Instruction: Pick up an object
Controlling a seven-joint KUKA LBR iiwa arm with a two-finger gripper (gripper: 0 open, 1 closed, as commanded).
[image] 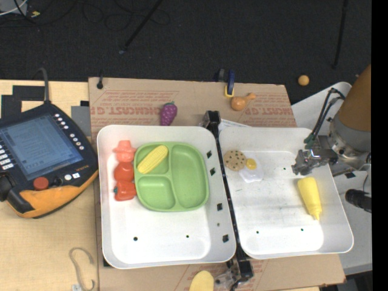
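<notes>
My jaws (305,162) hung over the right bin (285,238), close to its far right side, and I could not tell from this angle whether they stood apart or together; nothing showed between them. I judged this the approach step, with no object yet taken.

The nearest candidate was the yellow mustard bottle (310,196), lying on its side just below my jaws, nozzle pointing away toward the bin's near edge. To my left, further off in the same bin, lay a round cookie (234,159) with a small yellow piece (251,163) and a white scrap (253,174) just beside it.

Well beyond those, in the left bin (157,241), sat a green divided plate (179,183) carrying a corn cob (151,158), with a red and pink toy (123,170) touching the plate's far side.

The next move, as I judged it, called for shifting a little down over the bottle's body, turning to straddle its narrow width, then descending and closing. Its round, smooth side might roll or slip out.

The cardboard (194,102) under the bins carried reversed red printing, too faint for me to read with confidence. A teach pendant (42,156) rested on the surface far to my left, its screen text illegible.
</notes>
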